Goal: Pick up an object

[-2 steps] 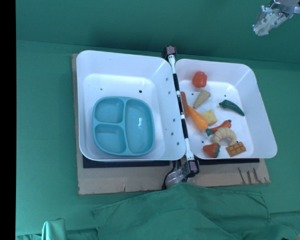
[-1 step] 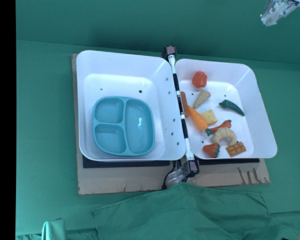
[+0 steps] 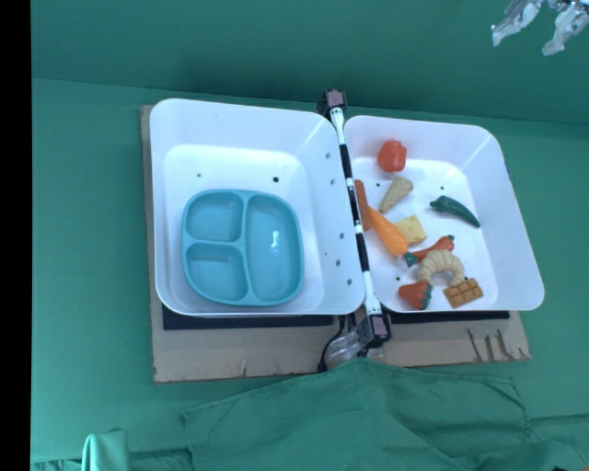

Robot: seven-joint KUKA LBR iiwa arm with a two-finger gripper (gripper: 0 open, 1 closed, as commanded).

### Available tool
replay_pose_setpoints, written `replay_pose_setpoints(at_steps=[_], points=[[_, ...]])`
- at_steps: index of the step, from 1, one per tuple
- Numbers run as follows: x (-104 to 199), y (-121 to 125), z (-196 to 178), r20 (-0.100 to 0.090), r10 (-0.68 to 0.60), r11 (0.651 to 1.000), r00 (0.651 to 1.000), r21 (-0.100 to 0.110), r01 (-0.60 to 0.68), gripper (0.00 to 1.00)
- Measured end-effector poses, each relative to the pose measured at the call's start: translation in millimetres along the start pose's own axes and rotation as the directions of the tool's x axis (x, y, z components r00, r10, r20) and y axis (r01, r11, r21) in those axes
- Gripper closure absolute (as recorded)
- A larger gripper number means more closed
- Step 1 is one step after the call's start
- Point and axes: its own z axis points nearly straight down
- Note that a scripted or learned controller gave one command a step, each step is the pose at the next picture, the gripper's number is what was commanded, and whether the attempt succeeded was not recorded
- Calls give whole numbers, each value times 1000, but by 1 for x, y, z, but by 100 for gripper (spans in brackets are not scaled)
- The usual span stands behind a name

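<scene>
Your gripper (image 3: 536, 26) is hanging at the 1 o'clock corner of the view, high over the green backdrop, well apart from both bins. Its fingers (image 3: 508, 28) are sitting apart with nothing between them.

The right bin (image 3: 515, 230) is carrying all the toy food. A red pepper (image 3: 391, 155) is lying at its 11 o'clock. A cone-shaped beige piece (image 3: 396, 193) is sitting just below it. A green chili (image 3: 455, 211) is lying at 2 o'clock. An orange carrot (image 3: 386, 232) is slanting along the left wall, just beside a yellow cheese block (image 3: 411, 229). A red chili (image 3: 431, 249) is lying near 6 o'clock, touching a croissant (image 3: 440, 267). A strawberry (image 3: 415, 294) and a waffle piece (image 3: 463, 292) are sitting at the bottom edge.

The left bin (image 3: 175, 129) is holding a blue divided plate (image 3: 242, 246) at its 7 o'clock. A green cloth (image 3: 368, 419) is bunching at the view's 6 o'clock.
</scene>
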Motion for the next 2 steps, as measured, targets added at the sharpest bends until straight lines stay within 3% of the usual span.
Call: replay_pose_setpoints(at_steps=[1,2], points=[[0,0,0,0,0,1000,1000,0,0,0],[-1,-35,-41,-1,1,1000,1000,-4,-1,0]])
